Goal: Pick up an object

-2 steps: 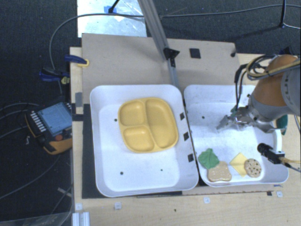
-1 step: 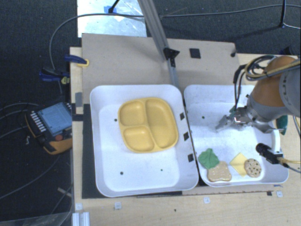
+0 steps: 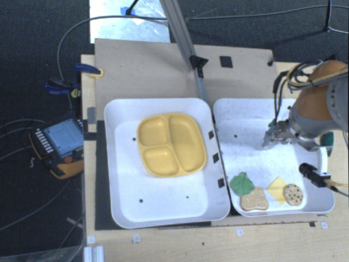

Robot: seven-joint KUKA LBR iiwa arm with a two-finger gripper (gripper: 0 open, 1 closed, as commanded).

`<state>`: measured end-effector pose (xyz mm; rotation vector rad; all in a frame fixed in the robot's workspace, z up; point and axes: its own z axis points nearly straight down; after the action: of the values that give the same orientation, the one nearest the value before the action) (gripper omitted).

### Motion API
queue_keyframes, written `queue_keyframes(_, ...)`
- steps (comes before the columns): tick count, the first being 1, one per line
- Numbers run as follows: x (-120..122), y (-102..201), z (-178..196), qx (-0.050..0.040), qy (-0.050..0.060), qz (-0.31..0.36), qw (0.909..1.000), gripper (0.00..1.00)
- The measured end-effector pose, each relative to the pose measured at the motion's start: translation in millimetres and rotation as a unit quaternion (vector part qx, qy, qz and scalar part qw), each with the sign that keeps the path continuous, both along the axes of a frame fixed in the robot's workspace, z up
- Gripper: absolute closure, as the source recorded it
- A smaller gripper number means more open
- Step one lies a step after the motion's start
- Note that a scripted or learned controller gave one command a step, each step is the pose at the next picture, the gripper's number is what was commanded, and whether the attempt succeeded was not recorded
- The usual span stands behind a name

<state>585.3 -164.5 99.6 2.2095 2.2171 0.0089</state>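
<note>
In the right bin [image 3: 240, 119], along its near edge, lie several toy foods: a green leaf [image 3: 241, 183], a tan bread slice [image 3: 254, 201], a yellow cheese square [image 3: 277, 189] and a round speckled cookie [image 3: 293, 194]. My gripper [image 3: 271, 138] hangs over the bare middle of the right bin, pointing down, well behind the foods and touching none of them. Nothing shows between its tips.
The left bin [image 3: 125, 190] holds a yellow three-compartment plate [image 3: 170, 144]. A grey pole [image 3: 182, 31] slants across the back board. Cables and a black connector [image 3: 312, 173] hang by the arm at the right bin's right side. A handheld pendant [image 3: 59, 141] lies off the bench's left.
</note>
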Motion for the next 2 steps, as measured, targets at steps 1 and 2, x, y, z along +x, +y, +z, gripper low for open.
queue_keyframes(1,3.0,-2.7,43.6,0.0014,0.004,0.001,1.0000,1.00)
queue_keyframes(2,8.8,-2.9,88.1,0.0013,0.003,0.001,1.0000,1.00)
